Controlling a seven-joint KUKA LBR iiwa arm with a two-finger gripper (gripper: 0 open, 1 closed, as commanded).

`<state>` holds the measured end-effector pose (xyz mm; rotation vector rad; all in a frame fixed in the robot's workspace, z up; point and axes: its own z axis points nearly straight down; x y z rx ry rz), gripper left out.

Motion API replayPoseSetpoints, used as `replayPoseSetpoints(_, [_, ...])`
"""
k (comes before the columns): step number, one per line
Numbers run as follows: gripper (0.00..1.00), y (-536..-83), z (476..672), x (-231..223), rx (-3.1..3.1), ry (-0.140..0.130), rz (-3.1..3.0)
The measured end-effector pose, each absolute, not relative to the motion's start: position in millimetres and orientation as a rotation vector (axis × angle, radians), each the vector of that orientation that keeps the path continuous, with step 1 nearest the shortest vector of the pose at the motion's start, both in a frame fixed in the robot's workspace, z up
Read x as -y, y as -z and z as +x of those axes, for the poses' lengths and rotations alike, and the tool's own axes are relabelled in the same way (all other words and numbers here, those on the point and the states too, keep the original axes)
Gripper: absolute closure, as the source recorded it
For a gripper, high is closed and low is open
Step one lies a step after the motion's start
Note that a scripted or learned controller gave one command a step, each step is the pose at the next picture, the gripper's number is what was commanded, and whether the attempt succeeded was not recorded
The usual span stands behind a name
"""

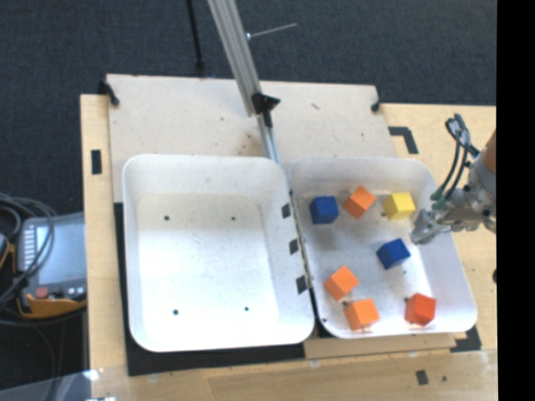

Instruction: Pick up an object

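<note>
Orange cube (362,313) (matte, boxy), red cube (420,309) beside, gripper (424,226) grip unclear

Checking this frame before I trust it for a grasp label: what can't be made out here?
- Gripper: small and blurred at the right bin's rim; finger state unreadable.
- Arm: cut off by the picture's right side.
- Whether the gripper touches the blue cube or yellow cube: the slanted view doesn't settle height.

Aluminium rail (236,53) above bench, teach pendant (46,261) at left
</note>
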<state>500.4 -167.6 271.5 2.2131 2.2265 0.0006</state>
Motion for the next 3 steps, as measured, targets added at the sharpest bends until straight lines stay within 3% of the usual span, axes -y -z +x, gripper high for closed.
replayPoseSetpoints(3, [1.0, -266, 540.1, 26, -2.229, -0.003, 2.213])
